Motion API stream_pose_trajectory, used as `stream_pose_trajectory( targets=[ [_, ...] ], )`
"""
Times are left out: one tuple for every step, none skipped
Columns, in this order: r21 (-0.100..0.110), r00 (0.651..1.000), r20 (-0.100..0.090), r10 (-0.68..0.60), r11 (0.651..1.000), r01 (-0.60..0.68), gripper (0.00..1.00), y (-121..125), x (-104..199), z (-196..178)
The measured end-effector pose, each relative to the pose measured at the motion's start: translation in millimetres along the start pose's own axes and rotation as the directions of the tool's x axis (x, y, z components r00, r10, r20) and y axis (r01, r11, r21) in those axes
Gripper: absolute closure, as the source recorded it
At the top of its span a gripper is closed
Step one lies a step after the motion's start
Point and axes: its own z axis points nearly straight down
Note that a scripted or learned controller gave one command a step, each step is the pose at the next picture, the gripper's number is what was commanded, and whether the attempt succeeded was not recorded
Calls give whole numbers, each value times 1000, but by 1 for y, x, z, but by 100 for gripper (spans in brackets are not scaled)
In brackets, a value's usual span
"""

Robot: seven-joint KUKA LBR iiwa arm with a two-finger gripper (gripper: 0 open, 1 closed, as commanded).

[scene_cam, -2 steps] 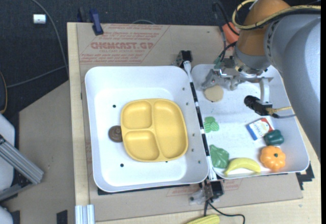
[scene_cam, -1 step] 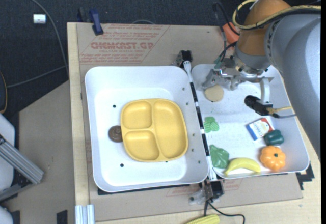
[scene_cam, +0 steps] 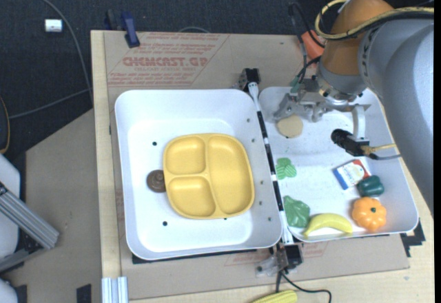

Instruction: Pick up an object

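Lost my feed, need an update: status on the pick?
Gripper low in right bin, far end. Beige round piece just beside it, not seen held. Banana, orange pumpkin untouched near edge.

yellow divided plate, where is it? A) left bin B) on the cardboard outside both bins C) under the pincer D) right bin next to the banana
A: the yellow divided plate lies flat in the left bin, while the banana sits in the right bin and the pincer hangs over that right bin's far end.

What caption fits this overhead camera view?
Robot hand hovering over a tan disc in the right bin; yellow tray in the left.
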Motion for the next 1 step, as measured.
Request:
stream_pose_trajectory(
  targets=[
    [-1,1000,1,1,1000,-1,0,0,-5,0]
  ],
)
